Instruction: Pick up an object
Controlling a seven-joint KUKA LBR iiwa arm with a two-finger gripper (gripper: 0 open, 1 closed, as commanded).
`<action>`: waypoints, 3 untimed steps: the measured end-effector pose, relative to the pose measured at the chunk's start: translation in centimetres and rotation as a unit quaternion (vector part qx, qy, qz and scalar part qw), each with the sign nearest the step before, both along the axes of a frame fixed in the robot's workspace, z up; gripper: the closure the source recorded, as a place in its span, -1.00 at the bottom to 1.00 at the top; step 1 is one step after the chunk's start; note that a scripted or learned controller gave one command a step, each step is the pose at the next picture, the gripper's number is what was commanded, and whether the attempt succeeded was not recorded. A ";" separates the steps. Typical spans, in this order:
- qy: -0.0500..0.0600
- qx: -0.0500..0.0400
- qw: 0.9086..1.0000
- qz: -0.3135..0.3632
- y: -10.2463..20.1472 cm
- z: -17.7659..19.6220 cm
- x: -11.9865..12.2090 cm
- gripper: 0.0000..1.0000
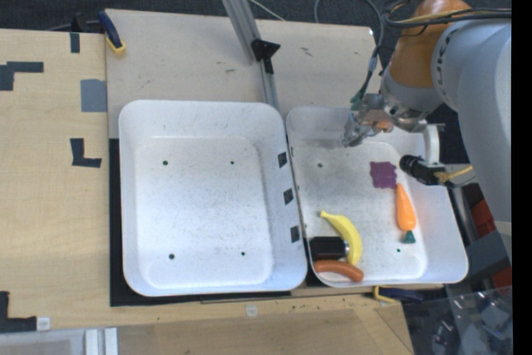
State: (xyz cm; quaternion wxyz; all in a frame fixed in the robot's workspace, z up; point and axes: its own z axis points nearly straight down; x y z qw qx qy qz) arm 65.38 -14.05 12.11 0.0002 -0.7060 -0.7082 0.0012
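The left bin (pixel 204 195) adjoins the right bin (pixel 332 145), where a black block (pixel 327 247), red sausage (pixel 338 269) and banana (pixel 346 234) crowd the near-left corner, a purple piece (pixel 383 174) and carrot (pixel 405 210) lie toward the right edge, and the gripper (pixel 359 131) hangs over the far edge, grip unclear.

Your arm (pixel 478 71) comes in from the right side of the camera view, grey body bulking over the right bin's (pixel 440 262) far right corner. Orange band (pixel 424 46) sits just above the wrist, beyond the bin's far rim. Wrist angles down and left from there. Gripper (pixel 359 131) hangs over the bin's far end, near its back wall, tip pointing down toward the bin floor. Finger state: too small and blurred to read.
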 end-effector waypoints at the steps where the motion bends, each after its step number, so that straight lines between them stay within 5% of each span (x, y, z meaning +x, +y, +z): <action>1: -0.003 0.000 1.000 -0.001 0.1 4.3 0.2 1.00; 2: -0.002 0.000 1.000 -0.001 0.2 8.2 0.3 1.00; 3: 0.000 0.002 1.000 0.001 5.3 8.7 -0.5 1.00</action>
